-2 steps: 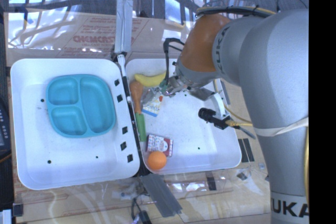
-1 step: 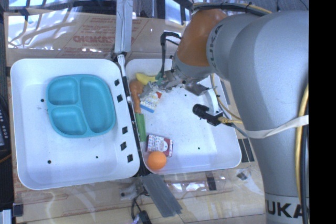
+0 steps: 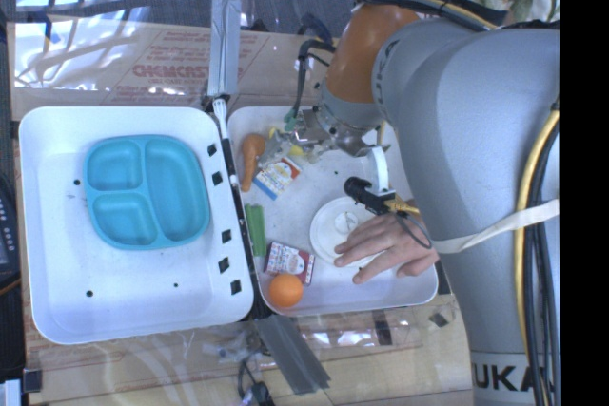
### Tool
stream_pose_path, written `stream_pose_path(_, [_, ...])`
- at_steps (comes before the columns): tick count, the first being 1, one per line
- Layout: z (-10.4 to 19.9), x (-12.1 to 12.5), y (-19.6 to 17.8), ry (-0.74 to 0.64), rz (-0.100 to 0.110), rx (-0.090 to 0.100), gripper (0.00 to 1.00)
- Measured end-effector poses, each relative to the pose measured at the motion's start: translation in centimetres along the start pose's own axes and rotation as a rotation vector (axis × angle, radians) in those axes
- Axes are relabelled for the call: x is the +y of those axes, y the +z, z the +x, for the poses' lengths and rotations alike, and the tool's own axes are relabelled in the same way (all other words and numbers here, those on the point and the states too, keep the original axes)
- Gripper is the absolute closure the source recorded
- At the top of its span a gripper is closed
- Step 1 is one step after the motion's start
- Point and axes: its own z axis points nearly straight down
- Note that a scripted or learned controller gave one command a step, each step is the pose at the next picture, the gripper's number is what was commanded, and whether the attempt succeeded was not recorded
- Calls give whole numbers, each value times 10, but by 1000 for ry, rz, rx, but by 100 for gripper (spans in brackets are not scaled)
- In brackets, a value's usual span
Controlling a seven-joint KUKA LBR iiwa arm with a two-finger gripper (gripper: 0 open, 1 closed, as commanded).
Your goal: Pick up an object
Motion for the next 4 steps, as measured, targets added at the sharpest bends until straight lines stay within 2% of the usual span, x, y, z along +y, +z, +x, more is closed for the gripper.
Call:
stream_pose_path(1, [7,-39,-2,-61,-28,-7,0])
stream_pose_path(2, [11,-26,3,-108,-18,-6,0])
stream_pose_path(3, [11,-25,-6,-111,-17,-6,100])
stream_pose_path(4, [61,-98,-99,18,-14,-4,100])
